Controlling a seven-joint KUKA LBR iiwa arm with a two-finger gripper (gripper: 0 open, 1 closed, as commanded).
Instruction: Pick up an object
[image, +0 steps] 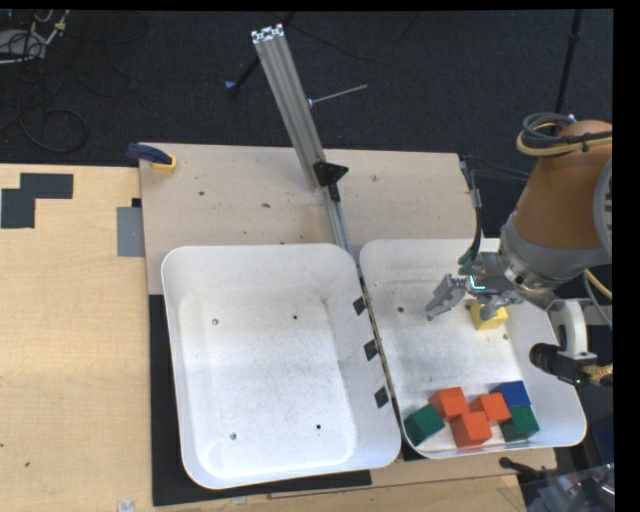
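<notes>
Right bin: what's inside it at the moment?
The right bin holds a cluster of blocks at its near edge: orange blocks, green blocks and a blue block. A yellow block sits under the claw, partly covered by it.

Dark carpeted floor (420, 60) with stray cables, pale wooden bench (70, 340), slanted aluminium mast (292, 105), blue clamp (150, 155)

We are counting: white bins 2 (262, 268) (420, 262) | orange blocks 3 (449, 401) (472, 428) (494, 406) | green blocks 2 (424, 424) (520, 426) | blue blocks 1 (514, 392) | yellow blocks 1 (489, 318)
</notes>
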